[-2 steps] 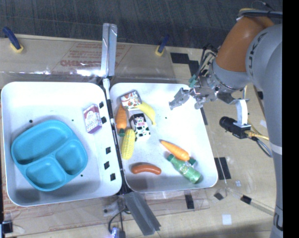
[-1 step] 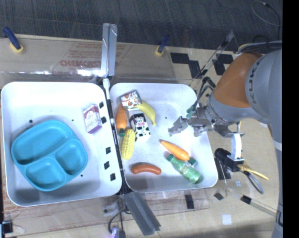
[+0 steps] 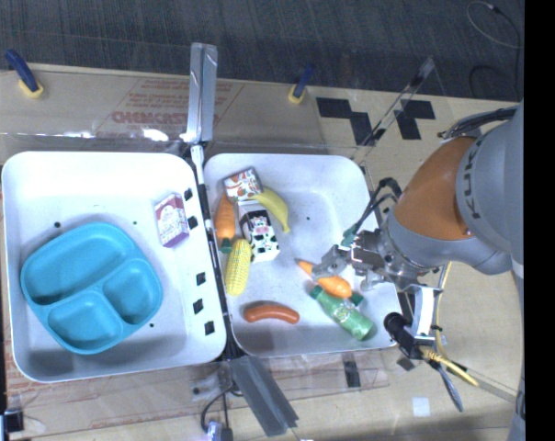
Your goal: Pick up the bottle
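The bench is covered with brown cardboard [image 3: 259,95] printed with red lettering and black block marks, held by blue clamps [image 3: 24,73] along its far edge. Beyond that edge lies dark carpet-like floor [image 3: 259,12]. Two shallow white bins sit side by side on the cardboard, divided by a grey metal bar [image 3: 202,90] that runs up from their shared wall.

The right bin [image 3: 351,177] serves as the landmark. The green bottle [image 3: 344,313] lies on its side in this bin's near right corner, tilted, with an orange carrot-like toy [image 3: 331,286] touching its upper end. A sausage [image 3: 270,314] lies near the bin's front wall, left of the bottle. Along the bin's left wall sit a corn cob [image 3: 237,266], a cow-patterned carton [image 3: 260,235], a banana [image 3: 275,207] and a small printed box [image 3: 243,185].

Left of the right bin, the left bin [image 3: 39,177] holds a blue divided tray [image 3: 89,288] and a small purple packet [image 3: 171,220].

The grey arm with its orange band [image 3: 434,200] reaches over the right bin's right rim. The gripper [image 3: 351,257] hangs just above the carrot-like toy and the bottle; whether its fingers are apart or closed I cannot tell.
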Controlling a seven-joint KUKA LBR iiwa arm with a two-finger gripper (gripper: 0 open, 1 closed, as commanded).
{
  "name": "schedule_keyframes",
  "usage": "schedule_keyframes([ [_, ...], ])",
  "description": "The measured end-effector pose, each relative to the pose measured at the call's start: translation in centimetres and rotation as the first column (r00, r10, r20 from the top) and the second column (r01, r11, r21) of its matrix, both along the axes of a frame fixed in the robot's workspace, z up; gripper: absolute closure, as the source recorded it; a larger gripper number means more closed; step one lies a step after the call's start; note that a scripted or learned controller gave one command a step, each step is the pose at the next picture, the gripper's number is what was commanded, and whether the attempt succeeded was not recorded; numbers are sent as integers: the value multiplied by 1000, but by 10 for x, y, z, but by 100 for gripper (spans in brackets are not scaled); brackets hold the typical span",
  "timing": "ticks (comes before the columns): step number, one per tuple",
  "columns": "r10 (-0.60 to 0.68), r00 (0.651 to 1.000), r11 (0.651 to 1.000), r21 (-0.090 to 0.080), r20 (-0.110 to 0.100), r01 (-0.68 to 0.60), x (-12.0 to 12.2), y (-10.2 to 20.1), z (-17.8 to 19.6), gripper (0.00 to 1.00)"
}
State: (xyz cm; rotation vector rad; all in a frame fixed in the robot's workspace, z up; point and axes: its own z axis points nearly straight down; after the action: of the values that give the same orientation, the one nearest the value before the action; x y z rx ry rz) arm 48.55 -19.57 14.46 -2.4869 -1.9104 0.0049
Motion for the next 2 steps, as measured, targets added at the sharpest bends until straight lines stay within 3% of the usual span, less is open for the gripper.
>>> schedule_keyframes([
  [1,-75,997,997,-5,17,75,-5,-2,-47,0],
  [2,-97,995,995,-1,3,97,-9,-5,11,0],
])
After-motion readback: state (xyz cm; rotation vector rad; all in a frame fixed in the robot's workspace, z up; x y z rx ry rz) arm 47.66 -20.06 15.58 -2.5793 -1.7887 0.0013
